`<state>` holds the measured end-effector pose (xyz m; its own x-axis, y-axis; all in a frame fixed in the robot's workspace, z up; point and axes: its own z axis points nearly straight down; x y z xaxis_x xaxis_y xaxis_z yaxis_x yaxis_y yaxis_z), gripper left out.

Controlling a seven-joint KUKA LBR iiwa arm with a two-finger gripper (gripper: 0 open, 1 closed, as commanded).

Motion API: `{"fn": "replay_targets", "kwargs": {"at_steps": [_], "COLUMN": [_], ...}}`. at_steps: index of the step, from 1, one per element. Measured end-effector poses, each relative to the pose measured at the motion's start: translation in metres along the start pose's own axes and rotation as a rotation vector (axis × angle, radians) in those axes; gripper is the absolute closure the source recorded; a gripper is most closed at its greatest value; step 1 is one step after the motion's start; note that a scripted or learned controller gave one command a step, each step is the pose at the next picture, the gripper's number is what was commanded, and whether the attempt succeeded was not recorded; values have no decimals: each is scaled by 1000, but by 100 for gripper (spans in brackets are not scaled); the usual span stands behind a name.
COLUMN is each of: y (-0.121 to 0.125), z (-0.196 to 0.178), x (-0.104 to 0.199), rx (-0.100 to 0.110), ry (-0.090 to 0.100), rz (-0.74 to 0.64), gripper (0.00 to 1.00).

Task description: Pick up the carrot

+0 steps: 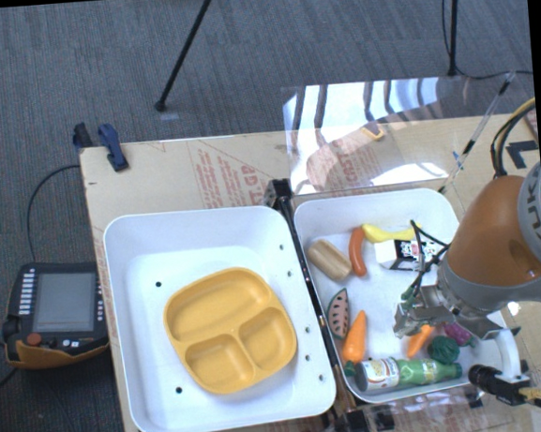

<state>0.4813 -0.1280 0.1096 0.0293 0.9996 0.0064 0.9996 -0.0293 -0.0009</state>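
Far to the left, a small screen box is seen on the floor beside the table. Next, a yellow plate is seen lying in the left bin. In the right bin, close to its left wall, the carrot is found. It lies flat and a little tilted, just below a melon slice and just above a green bottle that is lying on its side. A bun and a sausage are placed higher up in the same bin.

To the right of the carrot, and apart from it, the gripper is held low over the bin. A small orange thing is partly hidden right under it. Whether the fingers are spread or pressed together cannot be told.

The carrot is judged to be a light toy, stiff and smooth, so it could be slippery. It is best taken across its thick middle, where it is widest. The thin tip could slide out. The bottle and the melon slice may be bumped, since they are so near.
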Motion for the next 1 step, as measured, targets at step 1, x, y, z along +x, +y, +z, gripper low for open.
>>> {"fn": "replay_targets", "kwargs": {"at_steps": [1], "y": [0], "z": [1], "x": [0], "rx": [1], "ry": [0], "rz": [0], "gripper": [0]}}
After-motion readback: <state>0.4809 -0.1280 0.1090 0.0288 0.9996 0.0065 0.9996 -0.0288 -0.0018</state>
